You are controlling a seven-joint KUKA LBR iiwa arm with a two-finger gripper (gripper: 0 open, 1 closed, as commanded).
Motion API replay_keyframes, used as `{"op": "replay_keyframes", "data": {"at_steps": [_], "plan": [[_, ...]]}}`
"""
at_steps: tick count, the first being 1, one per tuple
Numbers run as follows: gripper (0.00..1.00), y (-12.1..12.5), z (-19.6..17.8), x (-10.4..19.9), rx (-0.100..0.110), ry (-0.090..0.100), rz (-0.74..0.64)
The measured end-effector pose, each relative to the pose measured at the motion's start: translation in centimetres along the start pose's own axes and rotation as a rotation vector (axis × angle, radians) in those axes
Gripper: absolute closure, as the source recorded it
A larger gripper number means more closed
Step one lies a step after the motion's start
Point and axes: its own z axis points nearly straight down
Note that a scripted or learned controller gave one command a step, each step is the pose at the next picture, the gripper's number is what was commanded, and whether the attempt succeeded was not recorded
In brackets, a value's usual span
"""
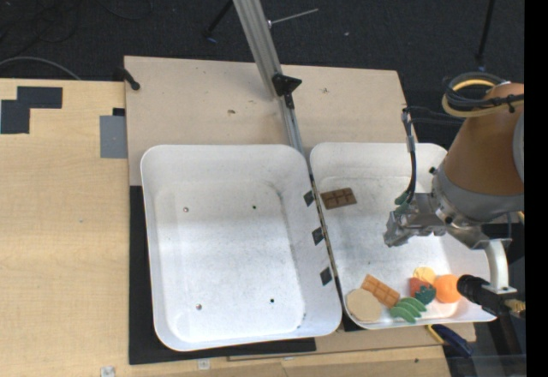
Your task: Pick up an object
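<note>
— Camera view first: what do we see on the bench (214, 105)?

— We see two shallow white bins side by side. The left bin (224, 247) is the larger in our view, and the right bin (364, 165) touches it along a shared edge with small black clips.

— Where are the things we could pick up?

— All of them lie in the right bin. A brown chocolate bar (337, 198) rests near the dividing edge, well apart from the others. At the bin's near end we see a cluster: a beige round piece (364, 307), an orange cracker (379, 290) just beside it, a green piece (408, 308), a yellow piece (424, 274), a red piece (419, 288) and an orange ball (447, 288).

— And the arm (479, 165)?

— It reaches in from the right, and the end effector (404, 230) hangs over the middle of the right bin, between the chocolate bar and the cluster.

— Is it holding anything?

— We cannot tell how its grasp stands; the metal parts blur together. We see nothing clearly gripped in it.
</note>
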Motion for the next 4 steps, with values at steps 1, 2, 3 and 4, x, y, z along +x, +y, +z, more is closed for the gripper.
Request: {"op": "replay_keyframes", "data": {"at_steps": [1, 2, 3, 4], "plan": [[1.00, 0.1, -4.9, -0.1, 0.000, -0.001, 0.001], [1.00, 0.7, -3.1, 4.6, 0.008, 0.002, -0.001], [1.00, 0.7, -2.8, 8.9, 0.008, 0.002, -0.001], [1.00, 0.1, -2.8, 14.4, 0.009, 0.002, -0.003]]}}
